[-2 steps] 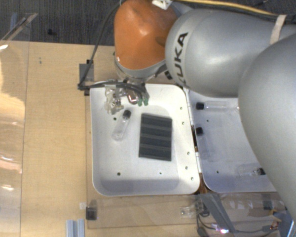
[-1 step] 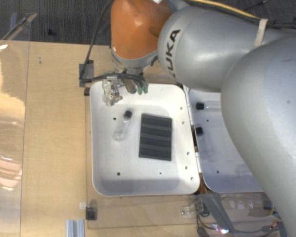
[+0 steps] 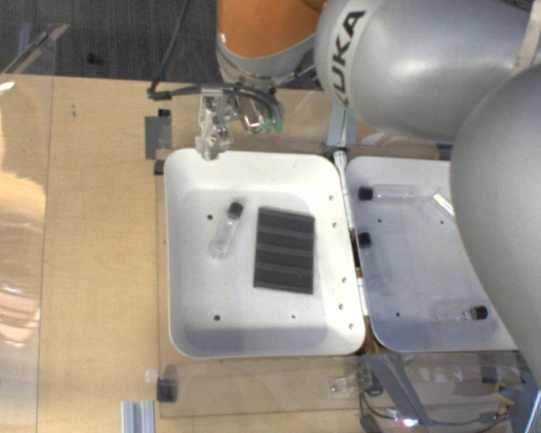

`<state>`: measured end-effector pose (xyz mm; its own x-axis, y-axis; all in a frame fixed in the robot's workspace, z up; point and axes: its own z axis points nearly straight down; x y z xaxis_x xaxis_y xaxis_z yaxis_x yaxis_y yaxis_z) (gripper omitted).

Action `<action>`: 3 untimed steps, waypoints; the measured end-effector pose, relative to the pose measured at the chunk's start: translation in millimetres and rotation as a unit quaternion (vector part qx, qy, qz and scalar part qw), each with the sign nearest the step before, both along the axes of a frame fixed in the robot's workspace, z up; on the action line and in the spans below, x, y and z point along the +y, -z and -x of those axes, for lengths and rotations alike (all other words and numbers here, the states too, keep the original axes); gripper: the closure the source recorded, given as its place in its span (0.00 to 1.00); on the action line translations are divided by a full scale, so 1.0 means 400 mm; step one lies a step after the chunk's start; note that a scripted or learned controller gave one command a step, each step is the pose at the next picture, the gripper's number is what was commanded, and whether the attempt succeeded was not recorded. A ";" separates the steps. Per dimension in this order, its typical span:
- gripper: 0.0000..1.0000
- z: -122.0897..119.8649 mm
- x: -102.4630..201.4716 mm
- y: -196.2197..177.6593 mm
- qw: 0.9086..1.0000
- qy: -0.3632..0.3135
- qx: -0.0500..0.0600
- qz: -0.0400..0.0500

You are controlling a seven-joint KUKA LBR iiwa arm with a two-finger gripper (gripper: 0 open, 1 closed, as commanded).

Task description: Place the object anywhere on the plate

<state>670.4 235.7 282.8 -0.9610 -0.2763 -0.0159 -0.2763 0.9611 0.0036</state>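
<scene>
A small clear vial with a black cap lies tilted on the floor of the left white bin, toward its back left. Just to the vial's right lies the dark ribbed rectangular plate, flat and apart from the vial. My gripper hangs over the back left corner of the left bin, well behind the vial and off to the plate's far left. Above it the orange wrist band and the grey arm cover the top right of the view.
The right white bin holds clear vials with black caps: one at the back left and one at the front right. A small black cap sits by its left wall. Another clear vial lies on the bench in front of the bins.
</scene>
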 end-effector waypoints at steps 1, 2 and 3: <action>1.00 0.001 0.001 -0.104 0.988 -0.153 0.000 0.002; 1.00 0.032 0.002 -0.071 0.931 -0.365 -0.001 0.004; 1.00 0.002 -0.032 -0.143 0.999 -0.054 0.001 0.002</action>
<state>669.8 222.8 340.1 -0.9252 -0.3792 -0.0135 -0.3793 0.9253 0.0011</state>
